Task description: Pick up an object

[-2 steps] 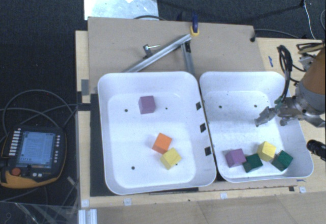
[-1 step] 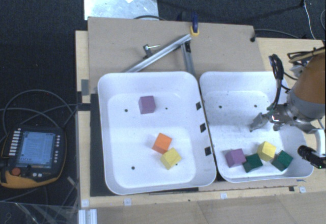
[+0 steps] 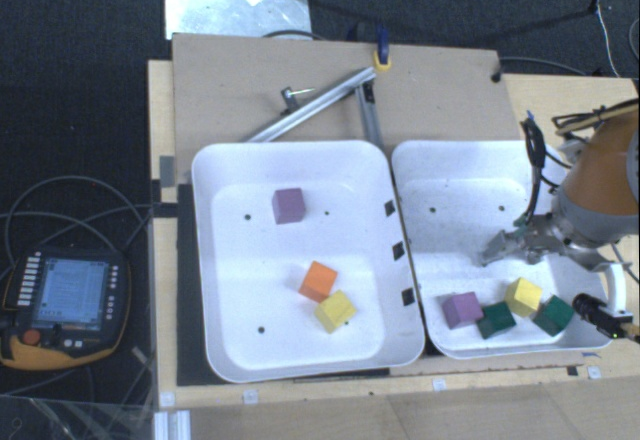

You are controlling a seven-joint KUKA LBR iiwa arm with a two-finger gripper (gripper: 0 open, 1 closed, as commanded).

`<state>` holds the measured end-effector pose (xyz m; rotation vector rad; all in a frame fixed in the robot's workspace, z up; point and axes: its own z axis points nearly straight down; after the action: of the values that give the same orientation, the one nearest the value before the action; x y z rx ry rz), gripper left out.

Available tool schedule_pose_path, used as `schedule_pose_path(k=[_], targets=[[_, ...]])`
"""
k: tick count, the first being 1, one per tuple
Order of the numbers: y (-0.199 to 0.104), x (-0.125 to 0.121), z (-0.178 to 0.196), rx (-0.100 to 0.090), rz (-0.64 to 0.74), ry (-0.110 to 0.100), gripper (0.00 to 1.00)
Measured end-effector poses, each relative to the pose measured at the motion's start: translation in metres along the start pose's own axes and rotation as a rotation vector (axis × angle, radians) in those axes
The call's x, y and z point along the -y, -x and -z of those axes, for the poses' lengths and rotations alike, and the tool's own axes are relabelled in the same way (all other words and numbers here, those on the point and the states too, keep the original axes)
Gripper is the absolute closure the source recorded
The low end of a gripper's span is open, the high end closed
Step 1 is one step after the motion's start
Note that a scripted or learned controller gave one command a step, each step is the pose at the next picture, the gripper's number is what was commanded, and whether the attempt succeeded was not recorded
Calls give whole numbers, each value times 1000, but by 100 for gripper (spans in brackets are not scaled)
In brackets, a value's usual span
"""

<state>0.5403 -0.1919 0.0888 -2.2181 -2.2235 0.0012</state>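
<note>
Control pad [image 3: 62,303] on dark carpet, far left, cables looping. Desk [image 3: 440,78] carries two white bins. Left bin [image 3: 215,258]: purple cube [image 3: 288,205] near the back, orange cube [image 3: 318,280] touching yellow cube [image 3: 335,311] toward the front. Right bin [image 3: 450,178]: small purple cube [image 3: 462,308], dark green cube [image 3: 495,319], yellow block [image 3: 523,296], second green cube [image 3: 553,314] clustered at the front. Arm enters from the right, orange band visible, jaws [image 3: 520,246] low over the right bin behind the cluster; whether they are open, cannot tell.

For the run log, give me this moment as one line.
arm over right bin | gripper above yellow block | nothing seen held | left bin: purple, orange, yellow blocks
</note>
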Motion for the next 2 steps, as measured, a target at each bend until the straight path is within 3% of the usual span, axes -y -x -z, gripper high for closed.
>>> schedule_pose_path(k=[1,2], targets=[[1,-2,13,2,2,6,100],[-6,-5,59,2,3,7,100]])
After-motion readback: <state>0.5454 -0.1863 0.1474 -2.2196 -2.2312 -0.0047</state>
